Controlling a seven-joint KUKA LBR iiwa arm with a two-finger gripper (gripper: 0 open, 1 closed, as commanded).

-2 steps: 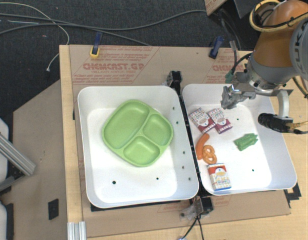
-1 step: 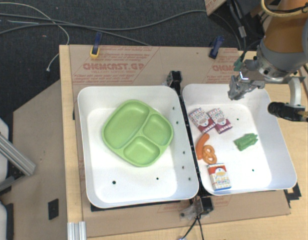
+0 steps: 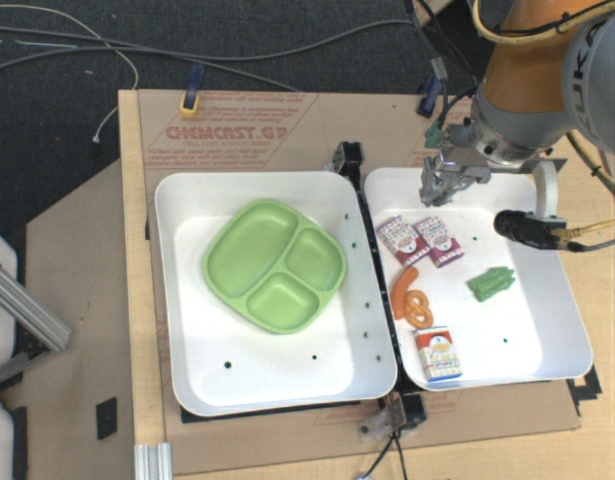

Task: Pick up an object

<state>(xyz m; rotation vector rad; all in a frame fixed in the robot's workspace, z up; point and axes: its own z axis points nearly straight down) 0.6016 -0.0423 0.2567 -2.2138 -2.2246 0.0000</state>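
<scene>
My gripper point(image 3: 439, 194) hangs over the back left part of the right bin point(image 3: 557, 308), just above and behind two small maroon and white packets point(image 3: 418, 238). Nothing shows between its fingers. An orange carrot point(image 3: 403, 287) and a pretzel point(image 3: 418, 309) lie in the bin's left middle. A small milk carton point(image 3: 439, 355) sits near the front edge. A green leafy piece point(image 3: 490, 283) rests to the right of centre.
The left bin point(image 3: 187, 358) holds a green three-compartment plate point(image 3: 275, 264). A black clip point(image 3: 347, 157) sits between the bins at the back. A dark cylinder point(image 3: 527, 228) sticks out from the arm over the right bin. Cables run across the dark floor behind the bench.
</scene>
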